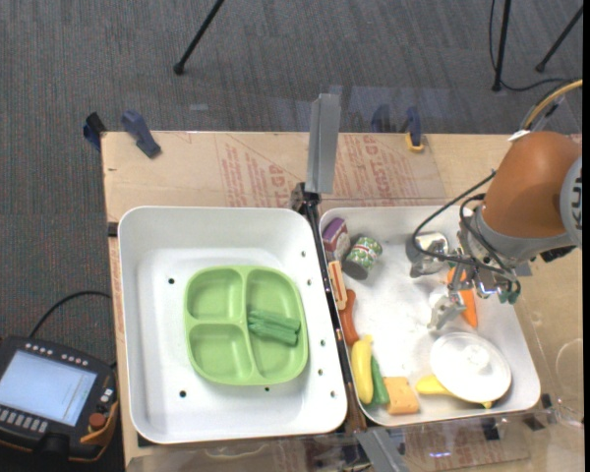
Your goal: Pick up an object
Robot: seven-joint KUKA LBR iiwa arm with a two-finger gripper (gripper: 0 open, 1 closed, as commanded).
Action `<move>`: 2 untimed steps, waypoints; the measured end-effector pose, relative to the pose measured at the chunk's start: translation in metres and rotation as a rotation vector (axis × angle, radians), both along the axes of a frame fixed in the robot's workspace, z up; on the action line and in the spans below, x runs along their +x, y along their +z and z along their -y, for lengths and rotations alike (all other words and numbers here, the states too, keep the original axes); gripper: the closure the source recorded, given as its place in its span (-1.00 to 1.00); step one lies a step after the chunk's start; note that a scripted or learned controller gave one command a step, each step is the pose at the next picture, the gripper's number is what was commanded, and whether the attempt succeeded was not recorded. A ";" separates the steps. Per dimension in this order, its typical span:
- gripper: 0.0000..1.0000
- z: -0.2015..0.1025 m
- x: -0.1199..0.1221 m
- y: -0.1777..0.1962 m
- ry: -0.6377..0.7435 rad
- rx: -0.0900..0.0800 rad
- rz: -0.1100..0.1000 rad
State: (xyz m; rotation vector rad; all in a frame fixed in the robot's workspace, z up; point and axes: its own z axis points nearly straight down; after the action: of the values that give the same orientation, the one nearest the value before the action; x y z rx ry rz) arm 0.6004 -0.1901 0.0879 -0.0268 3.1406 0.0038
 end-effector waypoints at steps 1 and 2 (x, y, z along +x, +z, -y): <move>1.00 -0.001 0.002 0.011 0.003 0.000 0.004; -1.00 -0.001 0.001 0.010 0.003 0.000 0.003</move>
State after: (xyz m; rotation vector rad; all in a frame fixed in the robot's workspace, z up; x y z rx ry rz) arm 0.6017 -0.1892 0.0981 -0.0318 3.1378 0.0041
